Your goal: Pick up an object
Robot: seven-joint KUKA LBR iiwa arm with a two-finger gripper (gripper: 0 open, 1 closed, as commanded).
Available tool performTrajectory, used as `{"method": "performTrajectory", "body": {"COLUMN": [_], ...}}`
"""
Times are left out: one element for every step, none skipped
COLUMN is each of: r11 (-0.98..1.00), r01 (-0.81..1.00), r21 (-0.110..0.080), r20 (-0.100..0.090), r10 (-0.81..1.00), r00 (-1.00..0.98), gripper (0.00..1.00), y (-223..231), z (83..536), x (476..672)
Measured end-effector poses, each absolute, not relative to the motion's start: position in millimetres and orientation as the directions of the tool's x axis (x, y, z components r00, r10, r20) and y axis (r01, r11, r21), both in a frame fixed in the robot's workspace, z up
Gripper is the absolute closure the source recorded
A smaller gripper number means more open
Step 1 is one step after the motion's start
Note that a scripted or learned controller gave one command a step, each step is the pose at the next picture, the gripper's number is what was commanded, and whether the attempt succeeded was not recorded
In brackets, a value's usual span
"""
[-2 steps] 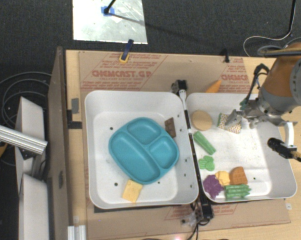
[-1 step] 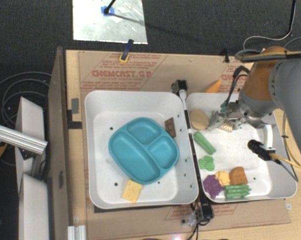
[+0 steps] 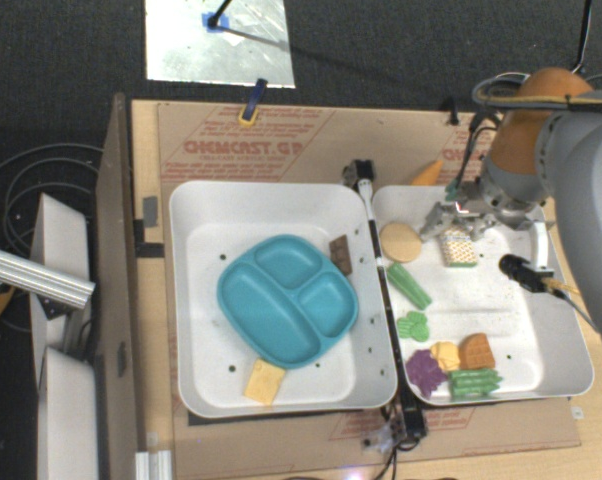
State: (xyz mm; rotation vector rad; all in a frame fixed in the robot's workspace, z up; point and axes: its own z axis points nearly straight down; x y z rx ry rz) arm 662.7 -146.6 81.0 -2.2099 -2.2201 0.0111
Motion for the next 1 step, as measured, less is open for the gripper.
{"method": "performTrajectory", "body": {"r11": [0.009], "r01": [1.000], "r21": [0.005], "r20": [-0.003], "r10": [1.000], "r00": [-0.009], "gripper": [1.00], "y": [-146.3], "z": [96.3], "x": [666.8]}}
